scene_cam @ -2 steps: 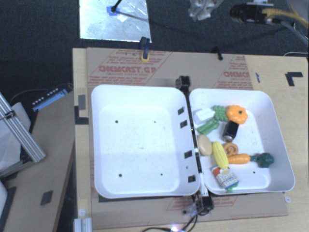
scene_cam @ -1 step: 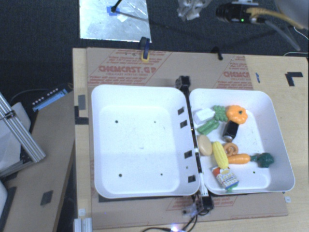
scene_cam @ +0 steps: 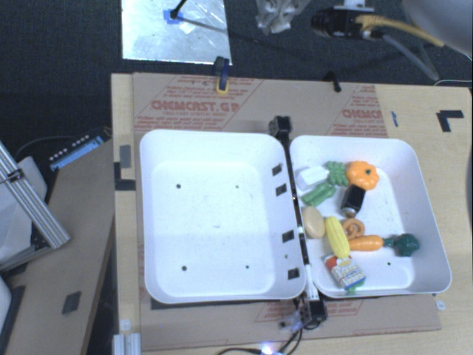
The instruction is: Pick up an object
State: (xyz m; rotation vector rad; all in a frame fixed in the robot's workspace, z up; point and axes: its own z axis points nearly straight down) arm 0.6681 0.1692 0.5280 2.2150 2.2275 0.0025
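Looking down on the surface [scene_cam: 185, 95], we see two shallow white bins side by side. We find the toy foods gathered in the right bin [scene_cam: 421, 198]: an orange pumpkin-like piece [scene_cam: 361, 174] near the far side, a green leafy piece [scene_cam: 337, 172] just beside it, a green pod [scene_cam: 318, 194], a small dark can [scene_cam: 352, 199], a pale potato-like piece [scene_cam: 313, 222], a yellow corn cob [scene_cam: 337, 237], a carrot [scene_cam: 367, 243] with a dark green piece [scene_cam: 403, 244] at its tip, and a small printed carton [scene_cam: 346, 274] near the front wall. The left bin [scene_cam: 214, 220] sits next to it. We see the pincer [scene_cam: 278, 9] high at the top edge, well apart from both bins; whether it is parted or closed we cannot tell, and nothing shows in it.
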